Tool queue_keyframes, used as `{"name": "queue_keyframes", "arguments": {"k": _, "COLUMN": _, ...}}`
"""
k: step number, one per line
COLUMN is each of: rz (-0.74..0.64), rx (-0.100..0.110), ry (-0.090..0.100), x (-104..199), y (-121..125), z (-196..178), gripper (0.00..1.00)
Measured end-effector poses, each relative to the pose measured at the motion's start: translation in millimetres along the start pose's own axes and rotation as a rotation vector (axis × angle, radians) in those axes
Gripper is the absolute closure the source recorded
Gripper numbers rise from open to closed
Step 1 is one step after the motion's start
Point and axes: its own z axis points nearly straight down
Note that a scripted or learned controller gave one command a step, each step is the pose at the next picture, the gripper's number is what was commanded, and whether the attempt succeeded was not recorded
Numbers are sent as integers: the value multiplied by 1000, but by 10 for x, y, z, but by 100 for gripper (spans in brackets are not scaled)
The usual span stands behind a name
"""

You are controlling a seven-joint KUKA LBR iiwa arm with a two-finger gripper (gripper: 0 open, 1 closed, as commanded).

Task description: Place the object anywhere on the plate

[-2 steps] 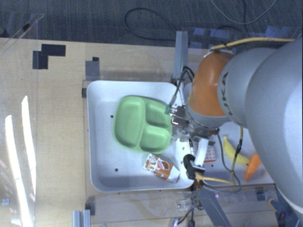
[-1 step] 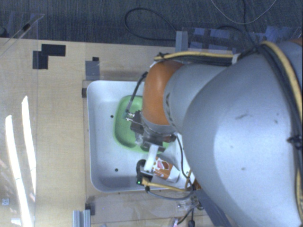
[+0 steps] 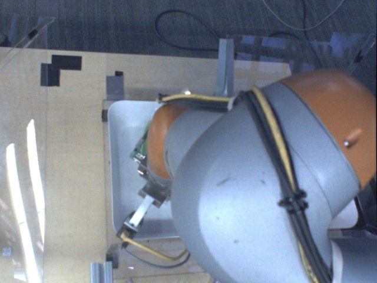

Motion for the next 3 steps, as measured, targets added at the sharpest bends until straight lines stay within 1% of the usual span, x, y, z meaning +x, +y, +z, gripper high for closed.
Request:
{"name": "queue_keyframes", "arguments": {"k": 1, "rz": -226, "rx": 1, "ry": -3, "x": -14, "y": 10, "z": 4, "gripper": 100}}
{"name": "queue_keyframes", "arguments": {"k": 2, "rz": -523, "rx": 7, "ry": -6, "x": 39, "y": 79, "z": 11, "gripper": 100}}
{"name": "queue_keyframes", "arguments": {"k": 3, "rz": -731, "rx": -8, "ry": 0, "x": -2, "y": 28, "z": -2, "gripper": 100}}
